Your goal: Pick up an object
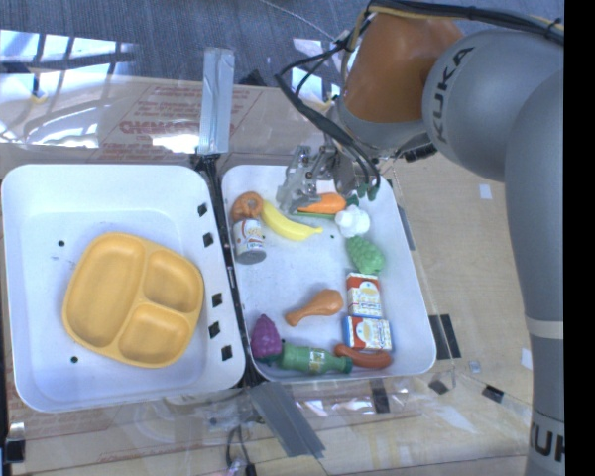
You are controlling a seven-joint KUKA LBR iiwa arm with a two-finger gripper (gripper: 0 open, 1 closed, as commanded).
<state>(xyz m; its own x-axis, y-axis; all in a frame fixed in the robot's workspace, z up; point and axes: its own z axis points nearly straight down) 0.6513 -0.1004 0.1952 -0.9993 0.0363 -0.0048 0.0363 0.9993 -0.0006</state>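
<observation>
Camera view looks down on two white bins, and the robot's gripper (pixel 312 191) is low at the far end of the right bin (pixel 416 296). A toy carrot (pixel 326 204) sits right at the fingertips. It looks tucked between them, but I cannot tell for sure if they are pinching it or only touching it, so it may not be picked up yet.

Just beside the gripper lies a yellow banana (pixel 288 225), and a white ball (pixel 353 221) touches the carrot's end. These toys are packed close, so a grab here could bump them. A little can (pixel 249 241) stands a bit farther off by the bin wall. Well away from the gripper are a chicken leg (pixel 315 307) and two small boxes (pixel 367 313). The yellow tray (pixel 131 297) rests alone in the other bin (pixel 30 266), far from the gripper.
</observation>
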